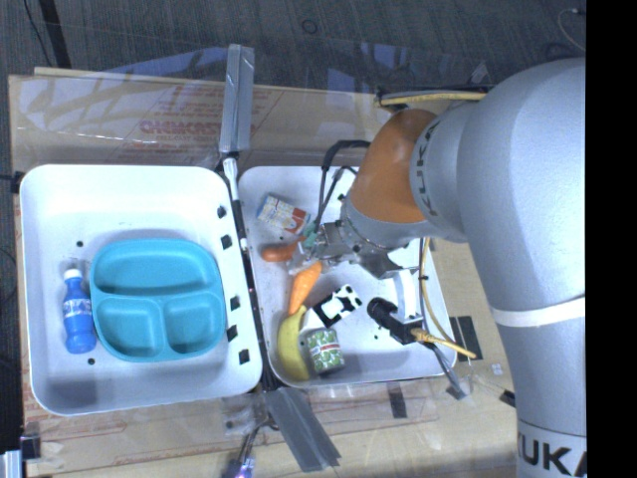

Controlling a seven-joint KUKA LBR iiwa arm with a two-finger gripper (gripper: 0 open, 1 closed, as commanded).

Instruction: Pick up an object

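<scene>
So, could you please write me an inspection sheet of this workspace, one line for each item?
Surface: two white bins, left bin and right bin.
Job's things: right bin holds carrot, banana, can, small box.
Clutter: blue tray and blue bottle in left bin.
Grippers: gripper low over right bin beside the carrot; hold not visible.
Cables: black cable at the wrist.
Surroundings: dark floor.
</scene>
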